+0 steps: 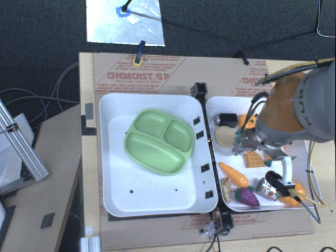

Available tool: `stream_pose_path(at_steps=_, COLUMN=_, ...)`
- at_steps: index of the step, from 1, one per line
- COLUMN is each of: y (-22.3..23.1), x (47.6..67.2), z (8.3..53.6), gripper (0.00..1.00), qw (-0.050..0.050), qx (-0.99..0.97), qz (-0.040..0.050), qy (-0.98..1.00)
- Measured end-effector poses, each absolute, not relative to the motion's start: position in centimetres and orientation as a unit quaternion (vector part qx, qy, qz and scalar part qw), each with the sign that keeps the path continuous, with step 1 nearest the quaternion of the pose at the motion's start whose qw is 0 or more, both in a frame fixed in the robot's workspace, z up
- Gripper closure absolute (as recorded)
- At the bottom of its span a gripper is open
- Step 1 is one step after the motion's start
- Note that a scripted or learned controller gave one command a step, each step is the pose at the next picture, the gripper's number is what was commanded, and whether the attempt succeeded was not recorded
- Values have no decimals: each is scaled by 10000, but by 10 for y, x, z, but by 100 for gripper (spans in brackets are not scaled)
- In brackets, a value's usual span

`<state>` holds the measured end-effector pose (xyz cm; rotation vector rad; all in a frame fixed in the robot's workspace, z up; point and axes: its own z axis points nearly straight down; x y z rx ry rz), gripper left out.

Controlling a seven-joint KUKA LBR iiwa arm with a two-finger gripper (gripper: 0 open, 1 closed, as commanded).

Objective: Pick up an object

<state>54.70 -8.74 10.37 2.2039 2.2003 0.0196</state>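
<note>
The right bin (212, 106) holds several small things. Along its near side lie an orange carrot (234, 175), purple grapes (247, 197), a small can (265, 189) and an orange piece (292, 199). A tan waffle square (253, 159) lies mid-bin. By the left wall sit a beige round disc (223, 137) and a black block (227, 118). My gripper (242, 142) hangs low over the middle of this bin, just right of the disc and above the waffle. The grey arm with its orange band hides the bin's far right part.
The left bin (113, 193) carries a green divided plate (159, 140). A black divider with clips (206, 151) runs between the bins. A small tan piece (226, 182) lies near the carrot. Cardboard lines the bench under both bins.
</note>
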Motion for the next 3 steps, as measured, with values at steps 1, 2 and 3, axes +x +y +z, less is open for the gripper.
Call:
stream_pose_path(at_steps=1, y=-85, x=548, z=168, gripper=100, qw=26, qx=7056, qz=21, qy=7086)
stream_pose_path(at_steps=2, y=-85, x=550, z=222, gripper=100, qw=31, qx=7054, qz=24, qy=7088)
stream_pose_path(at_steps=3, y=-37, x=530, z=218, gripper=100, qw=-7, qx=7042, qz=8, qy=7100)
